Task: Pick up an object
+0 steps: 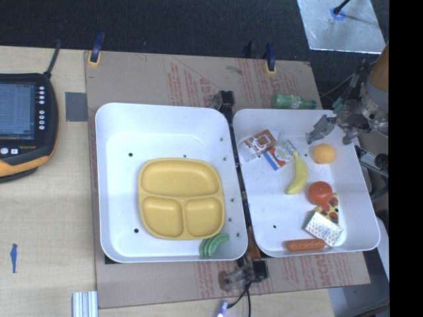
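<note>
Gripper spread and empty above the right bin's two o'clock corner.
The orange lies just below at five o'clock, the nearest target; banana and tomato crowd farther in.

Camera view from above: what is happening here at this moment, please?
A grey robot arm reaches in from the right, and its hand hovers over the far right corner of the right bin, just beside an orange. It holds nothing between its fingers. The right bin also contains a banana, a tomato, a carrot and some small packets. The left bin holds a yellow tray and a green pepper.
</note>
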